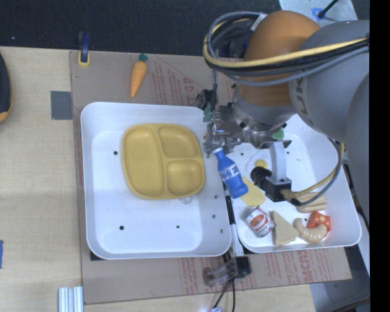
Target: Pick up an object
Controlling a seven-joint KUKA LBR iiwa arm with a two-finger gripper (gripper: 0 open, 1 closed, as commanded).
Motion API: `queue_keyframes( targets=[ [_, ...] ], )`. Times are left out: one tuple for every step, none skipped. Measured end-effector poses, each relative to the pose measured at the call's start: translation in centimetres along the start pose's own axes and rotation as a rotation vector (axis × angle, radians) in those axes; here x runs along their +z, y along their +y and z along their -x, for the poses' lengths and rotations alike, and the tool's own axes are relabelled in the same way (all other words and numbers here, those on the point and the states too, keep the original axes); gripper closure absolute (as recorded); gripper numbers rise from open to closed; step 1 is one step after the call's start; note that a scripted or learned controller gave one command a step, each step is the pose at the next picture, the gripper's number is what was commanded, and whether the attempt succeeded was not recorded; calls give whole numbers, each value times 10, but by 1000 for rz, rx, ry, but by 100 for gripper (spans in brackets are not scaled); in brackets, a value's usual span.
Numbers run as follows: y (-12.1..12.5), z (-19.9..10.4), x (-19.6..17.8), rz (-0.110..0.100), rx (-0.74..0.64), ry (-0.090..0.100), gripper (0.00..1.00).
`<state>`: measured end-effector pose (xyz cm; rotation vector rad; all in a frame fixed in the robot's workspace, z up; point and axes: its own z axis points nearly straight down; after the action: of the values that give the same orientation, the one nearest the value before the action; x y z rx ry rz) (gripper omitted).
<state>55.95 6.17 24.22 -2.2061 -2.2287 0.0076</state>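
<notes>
A blue bottle (231,176) with a white cap hangs tilted over the rim between the two bins, cap end up. My gripper (216,145) is right at that cap end, and its fingers look closed on the bottle's neck. The arm comes in from the upper right and hides the back of the right bin (348,234).
A yellow divided plate (162,160) lies in the left bin (91,174). The right bin's front holds a red-and-white can (261,222), a tan wedge (283,230), an orange shrimp toy (317,223) and a flat yellow piece (252,197). A toy carrot (138,75) lies behind the left bin.
</notes>
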Motion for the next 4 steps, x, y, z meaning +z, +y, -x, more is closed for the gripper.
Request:
queue_keyframes(
  targets=[
    [-46,80,54,-5,14,-3,100],
    [-43,76,51,4,8,-1,0],
    [-81,124,51,-1,11,-1,0],
    [-47,169,122,2,8,-1,0]
  ],
)
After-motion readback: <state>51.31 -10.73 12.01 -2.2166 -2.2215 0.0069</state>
